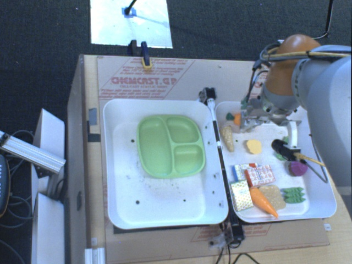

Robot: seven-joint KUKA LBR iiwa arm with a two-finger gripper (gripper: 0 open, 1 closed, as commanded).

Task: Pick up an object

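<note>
My gripper (248, 123) hangs low over the back left part of the right bin (324, 202). A small orange piece (237, 119) with a green bit (230, 116) beside it lies just to the gripper's left, close to it. In front of the gripper lie a pale yellow corn cob (227, 138) and a flat yellow piece (253, 146). I see nothing held in the gripper.
The right bin's front holds a red-and-white pack (259, 175), a blue-edged pack (237, 172), a yellow-green pack (241, 196), a carrot (264, 202), a tan cracker (274, 196), green beans (293, 194) and a purple piece (297, 168). The left bin (124, 202) holds a green divided plate (169, 146).
</note>
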